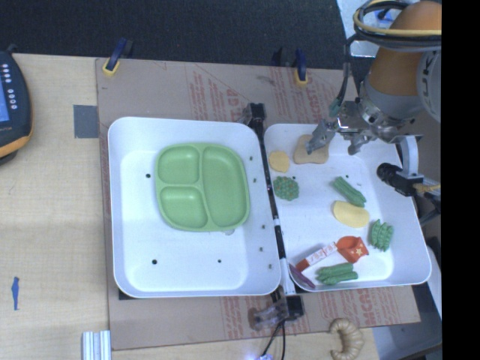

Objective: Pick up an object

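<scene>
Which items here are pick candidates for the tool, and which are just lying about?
Job: tool; tan slice; broccoli; green pods; yellow piece; red packet.
Lying about: green divided plate; blue clamps; handheld pendant.

Wooden bench [52,223], cardboard sheet [187,96], two white bins [127,201], clamps [115,56]

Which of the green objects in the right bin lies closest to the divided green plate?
The round, bumpy green broccoli-like piece, beside the right bin's left wall; the other green objects lie farther right, away from the divided green plate.
</scene>
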`<state>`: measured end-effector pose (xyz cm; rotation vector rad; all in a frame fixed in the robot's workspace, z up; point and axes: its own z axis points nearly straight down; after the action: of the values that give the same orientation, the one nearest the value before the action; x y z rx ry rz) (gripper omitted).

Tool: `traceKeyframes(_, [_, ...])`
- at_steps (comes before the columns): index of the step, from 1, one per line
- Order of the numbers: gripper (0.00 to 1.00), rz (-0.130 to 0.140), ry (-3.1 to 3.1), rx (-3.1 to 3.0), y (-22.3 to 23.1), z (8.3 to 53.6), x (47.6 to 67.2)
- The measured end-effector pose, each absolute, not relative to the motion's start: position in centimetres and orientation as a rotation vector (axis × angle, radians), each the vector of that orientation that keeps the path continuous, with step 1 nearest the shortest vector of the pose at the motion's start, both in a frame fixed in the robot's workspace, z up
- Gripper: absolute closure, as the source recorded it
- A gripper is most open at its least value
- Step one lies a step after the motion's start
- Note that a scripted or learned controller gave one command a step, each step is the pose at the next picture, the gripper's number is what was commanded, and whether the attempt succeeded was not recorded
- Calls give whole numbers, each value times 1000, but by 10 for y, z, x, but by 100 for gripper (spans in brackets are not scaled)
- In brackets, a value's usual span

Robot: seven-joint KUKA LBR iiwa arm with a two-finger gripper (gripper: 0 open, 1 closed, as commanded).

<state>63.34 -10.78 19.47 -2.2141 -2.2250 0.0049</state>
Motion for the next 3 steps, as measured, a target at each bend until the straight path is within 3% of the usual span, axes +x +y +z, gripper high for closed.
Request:
traceKeyframes(1, [0,6,-2218,-2215,-129,234,573])
traceKeyframes(2, [0,10,-2218,-2213,-156,86,525])
traceKeyframes(3, [0,-1,-2231,-2218,-201,93,599])
